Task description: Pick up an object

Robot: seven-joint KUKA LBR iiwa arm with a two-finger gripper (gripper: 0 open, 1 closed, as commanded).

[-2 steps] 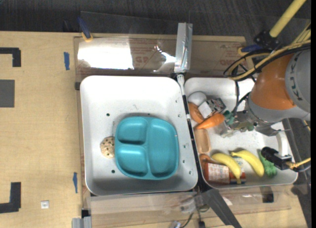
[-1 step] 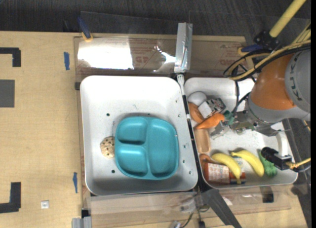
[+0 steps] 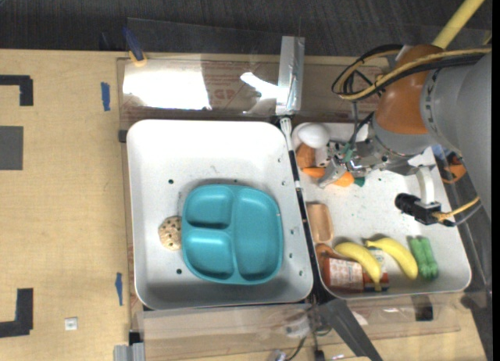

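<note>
Orange toy pieces (image 3: 326,174), possibly carrots, lie in the upper left corner of the right bin (image 3: 449,280), and they appear to be the likely pick target because the gripper (image 3: 349,160) sits directly over them. Whether the tool is spread, pressed together or pinching anything cannot be told: the fingers merge with the clutter beneath, and nothing is visibly lifted. The arm (image 3: 437,101) enters from the upper right of the frame and angles down and left, which places the wrist low over that corner. A white egg-shaped item (image 3: 312,134) rests just beside the orange pieces, toward the top of the frame, close against the bin wall; this crowding leaves little clearance for the fingers and is a probable cause of a missed grasp. Along the lower edge of the right bin lie two bananas (image 3: 380,257), a green item (image 3: 423,257) at the right end, a red-labelled can (image 3: 344,273) and a brown piece (image 3: 319,222) near the dividing wall, all well apart from the tool. The left bin (image 3: 148,144) holds a teal divided plate (image 3: 233,231) at centre and a speckled cookie (image 3: 169,232) touching its left rim. Judged from this layout, the task is at the grasp stage and no object is yet secured.
</note>
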